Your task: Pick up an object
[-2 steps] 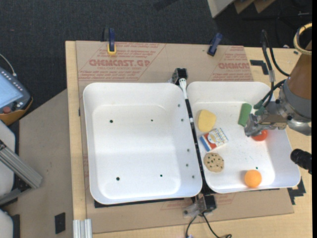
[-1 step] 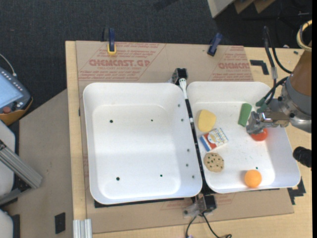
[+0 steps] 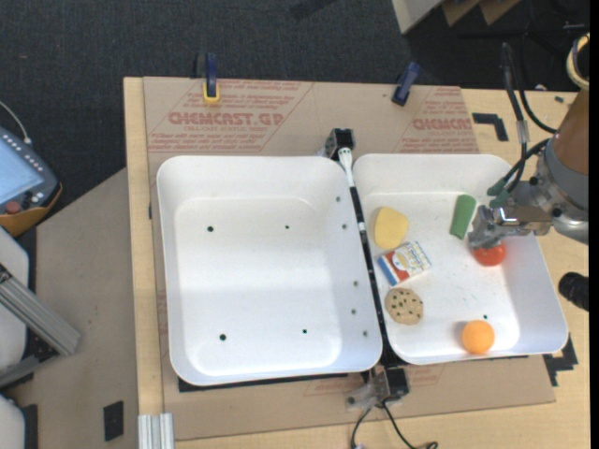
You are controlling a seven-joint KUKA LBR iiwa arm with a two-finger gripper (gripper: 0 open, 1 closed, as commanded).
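Two bins: white and shallow, side by side on a brown board; the left bin [image 3: 253,269] has bare floor, the right bin [image 3: 524,321] holds all the loose things.
Arm: grey, reaching in from the right edge, its wrist bent down over the far right part of the right bin.
Gripper [image 3: 489,241]: metal end low over the bin floor, directly above a red ball [image 3: 490,253] (the ball's upper part is hidden by it); whether the tips are spread or closed, and whether they have hold of the ball, I cannot tell.
Green block [image 3: 462,216]: upright-looking, just left of the gripper, near the bin's far wall.
Yellow piece [image 3: 391,226]: near the bin's left wall.
Small packet [image 3: 403,262]: red, white and blue, just below the yellow piece.
Cookie [image 3: 404,305]: just below the packet.
Orange ball [image 3: 478,337]: near the front wall, well apart from the gripper.
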